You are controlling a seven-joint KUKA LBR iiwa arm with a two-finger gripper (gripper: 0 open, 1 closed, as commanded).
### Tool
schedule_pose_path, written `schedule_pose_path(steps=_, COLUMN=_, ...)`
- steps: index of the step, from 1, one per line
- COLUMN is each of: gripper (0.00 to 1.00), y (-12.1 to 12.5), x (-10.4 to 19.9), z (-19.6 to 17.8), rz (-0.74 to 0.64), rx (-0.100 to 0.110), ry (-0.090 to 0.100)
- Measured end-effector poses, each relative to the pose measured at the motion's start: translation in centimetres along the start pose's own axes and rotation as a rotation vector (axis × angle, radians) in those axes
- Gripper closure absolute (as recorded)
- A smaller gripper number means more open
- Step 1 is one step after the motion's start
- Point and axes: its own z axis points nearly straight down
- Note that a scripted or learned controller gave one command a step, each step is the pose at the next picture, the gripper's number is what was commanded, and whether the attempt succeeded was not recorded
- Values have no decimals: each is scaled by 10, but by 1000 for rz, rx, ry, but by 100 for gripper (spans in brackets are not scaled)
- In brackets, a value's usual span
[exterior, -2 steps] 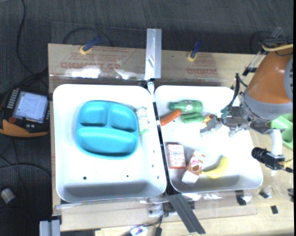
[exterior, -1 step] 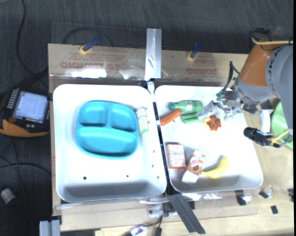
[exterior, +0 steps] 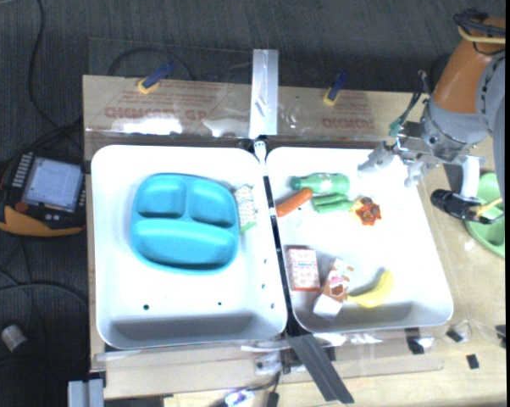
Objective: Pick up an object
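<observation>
The gripper [exterior: 390, 161] hangs over the far right corner of the right bin [exterior: 424, 253], and its pale fingers blur against the white floor, so I cannot tell how far apart they stand; nothing shows between them. Behind it the grey wrist runs back to the orange band of the arm [exterior: 462, 79], which comes in over the bench's right edge. Nearest the gripper, along the far side of that bin, lies a green bottle [exterior: 320, 182] on its side, with a smaller green vegetable [exterior: 329, 201] just beside it and an orange carrot [exterior: 293, 201] slanting toward the bin's left wall. A small red and orange item [exterior: 368, 212] sits close to the right of the green pieces; I cannot make out what it is. Toward the near edge lie a red and white box [exterior: 302, 269], a small carton [exterior: 334, 288] tipped against the near wall, and a yellow banana [exterior: 374, 290] touching the carton's right side. The left bin [exterior: 111, 253] carries a blue divided tray [exterior: 187, 220] in its middle, and a small speckled white and green object [exterior: 245, 205] rests at the tray's right rim, near the wall between the bins. On the floor off the bench's left side sits a handheld control pendant [exterior: 43, 193].
</observation>
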Motion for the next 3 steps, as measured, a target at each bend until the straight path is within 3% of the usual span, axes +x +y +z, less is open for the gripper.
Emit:
schedule_pose_path(steps=1, gripper=0, y=-54, x=17, z=92, rz=-51, rx=-3, ry=3)
schedule_pose_path(steps=2, gripper=0, y=-116, x=8, z=94, rz=241, rx=-19, ry=6)
schedule_pose_path(steps=3, gripper=0, y=-83, x=28, z=48, rz=-67, rx=1, ry=2)
